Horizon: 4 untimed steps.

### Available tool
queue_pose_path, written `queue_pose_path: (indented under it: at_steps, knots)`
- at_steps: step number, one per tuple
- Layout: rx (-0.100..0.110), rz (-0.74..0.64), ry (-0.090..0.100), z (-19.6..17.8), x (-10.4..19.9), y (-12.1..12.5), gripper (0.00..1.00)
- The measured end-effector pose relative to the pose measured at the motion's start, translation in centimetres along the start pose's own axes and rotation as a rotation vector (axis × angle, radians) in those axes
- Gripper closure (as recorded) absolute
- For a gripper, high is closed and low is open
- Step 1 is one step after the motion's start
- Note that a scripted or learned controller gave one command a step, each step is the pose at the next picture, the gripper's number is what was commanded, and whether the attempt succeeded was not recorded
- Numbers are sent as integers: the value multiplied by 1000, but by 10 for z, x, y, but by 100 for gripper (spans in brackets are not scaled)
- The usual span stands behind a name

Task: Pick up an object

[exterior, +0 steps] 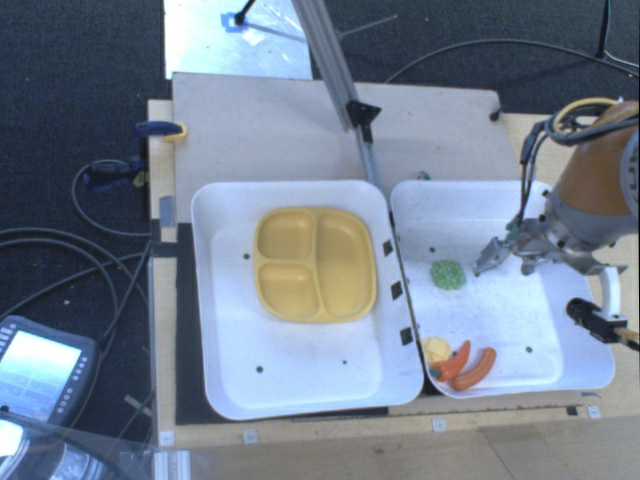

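Two little orange sausages (468,365) and a small yellow thing (436,348), maybe a piece of toy corn, lie at the near edge of the right bin (500,208), below the jaws (488,258) and a bit to their left. They touch each other, and they are well apart from the jaws. Just beside the jaws, to their left, sits a round green thing (448,274) on the floor of that same bin. The jaws hang over this bin and point toward the green thing, and they look a little open with nothing between them, though the view is too small to be sure. Far to the left of the jaws, a yellow tray (315,265) with three parts sits in the left bin (300,378). Both bins rest on the bench (260,128).
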<state>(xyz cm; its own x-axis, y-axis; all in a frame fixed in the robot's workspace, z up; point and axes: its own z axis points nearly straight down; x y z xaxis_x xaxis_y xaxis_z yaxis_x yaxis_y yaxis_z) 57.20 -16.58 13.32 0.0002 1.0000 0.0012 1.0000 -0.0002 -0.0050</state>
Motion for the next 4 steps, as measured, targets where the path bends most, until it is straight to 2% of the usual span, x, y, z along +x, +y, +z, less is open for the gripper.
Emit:
queue_pose_path:
  at_steps: [1, 2, 4]
  knots:
    - [-2, 0, 0, 45, 0, 0, 0]
    - [-9, 1, -1, 31, 0, 2, 100]
    - [-12, -7, -3, -75, 9, -10, 100]
